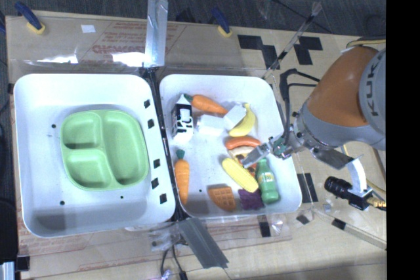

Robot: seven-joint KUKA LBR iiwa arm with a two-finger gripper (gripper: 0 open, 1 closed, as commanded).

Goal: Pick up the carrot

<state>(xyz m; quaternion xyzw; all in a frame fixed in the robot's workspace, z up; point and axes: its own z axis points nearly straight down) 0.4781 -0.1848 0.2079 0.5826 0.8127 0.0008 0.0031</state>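
Carrot (182, 181) lies at the right bin's (216, 82) left wall, well apart from the pincer (257, 154), whose grip state I cannot tell.

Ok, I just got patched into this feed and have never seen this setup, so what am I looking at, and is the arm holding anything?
One fixed camera looks down at a slant on a bench. The grey-and-orange arm reaches in from the right; its gripper sits low over the right bin, among toy foods: two carrots, one near the top and one by the left wall, a banana, corn, a green bottle. The left bin holds a green divided plate. I cannot tell whether anything is gripped.
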